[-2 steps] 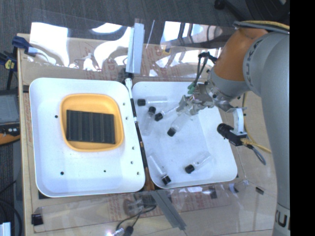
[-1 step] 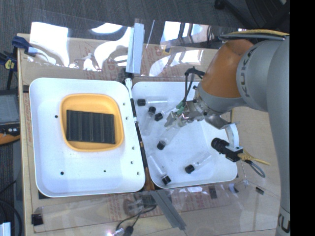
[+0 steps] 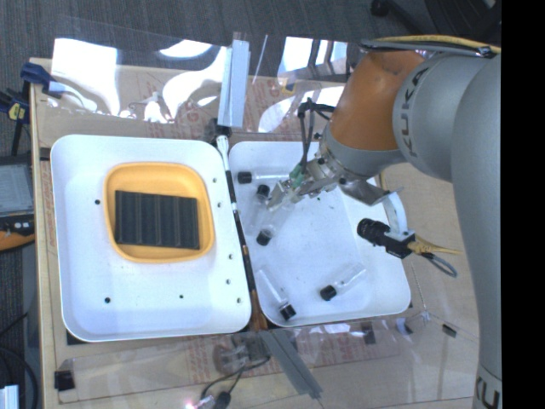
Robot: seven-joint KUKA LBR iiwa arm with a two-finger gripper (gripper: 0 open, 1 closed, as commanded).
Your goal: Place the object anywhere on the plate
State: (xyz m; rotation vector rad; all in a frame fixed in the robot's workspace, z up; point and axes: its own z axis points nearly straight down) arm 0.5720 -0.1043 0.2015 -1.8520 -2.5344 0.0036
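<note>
Two shallow white plastic bins sit side by side on the bench. Left bin (image 3: 77, 296) holds a yellow rounded-rectangle plate (image 3: 158, 212) w/ a dark ribbed rectangular insert in its middle; plate lies toward the far half of that bin.

Right bin (image 3: 383, 301) carries several small clear plastic vials w/ black caps, scattered. One vial (image 3: 343, 283) lies tilted near the bin's near-right part, cap end toward the left. Another vial (image 3: 274, 295) lies at the near-left corner, cap at its near end. A third vial (image 3: 265, 233) sits left of centre, and two black caps or short vials (image 3: 245, 177) show near the far-left corner; too small to tell which.

Grey arm w/ orange band (image 3: 375, 100) comes in from the right, over the far part of the right bin. Two-finger gripper (image 3: 285, 190) points left and down, tip low over the far-left area of the right bin, close to the caps there. Can't tell if it's clenched or released, nor whether anything is in it. All vials are in the right bin, well apart from the plate.
</note>
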